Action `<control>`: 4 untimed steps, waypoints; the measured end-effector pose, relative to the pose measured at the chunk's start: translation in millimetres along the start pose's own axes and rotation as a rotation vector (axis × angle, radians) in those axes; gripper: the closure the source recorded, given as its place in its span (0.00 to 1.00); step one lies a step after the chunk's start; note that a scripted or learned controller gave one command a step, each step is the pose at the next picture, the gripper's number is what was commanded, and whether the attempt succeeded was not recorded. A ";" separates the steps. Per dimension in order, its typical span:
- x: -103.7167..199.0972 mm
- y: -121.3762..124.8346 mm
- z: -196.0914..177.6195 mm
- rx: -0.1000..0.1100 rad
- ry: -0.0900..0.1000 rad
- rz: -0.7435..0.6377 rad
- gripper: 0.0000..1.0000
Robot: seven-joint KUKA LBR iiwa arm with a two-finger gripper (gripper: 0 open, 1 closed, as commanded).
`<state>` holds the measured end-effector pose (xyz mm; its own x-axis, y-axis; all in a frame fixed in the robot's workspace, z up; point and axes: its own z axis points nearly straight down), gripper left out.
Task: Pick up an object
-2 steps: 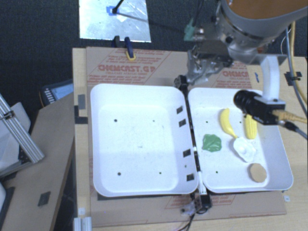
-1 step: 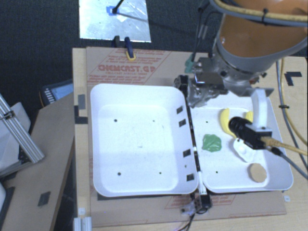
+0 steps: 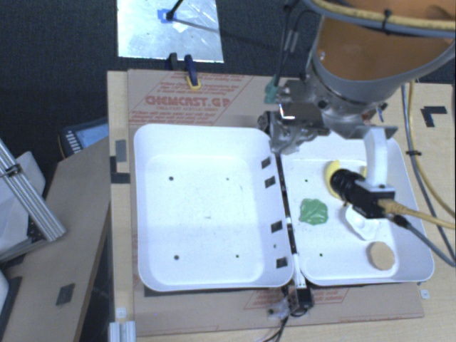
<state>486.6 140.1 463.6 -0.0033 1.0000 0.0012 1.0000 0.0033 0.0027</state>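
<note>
Green object in right bin, tan disc near; fingers at divider, state unclear.

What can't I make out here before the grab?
- Gripper: open or shut is unclear; the wrist hides most of it.
- Yellow object: partly behind a black fitting; shape unclear.
- White object: blends into the right bin; outline unclear.
- Arm: cut off by the top edge.

Arm: broad orange band over grey wrist housing; black and yellow cables looped across; white bracket; black cylindrical module; metallic claw assembly.
</note>
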 end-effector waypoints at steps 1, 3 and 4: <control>3.4 0.2 -75.7 -0.007 0.002 -0.001 1.00; -16.7 20.5 46.2 -0.004 0.001 -0.002 1.00; 22.4 -0.8 12.6 -0.002 0.002 -0.005 1.00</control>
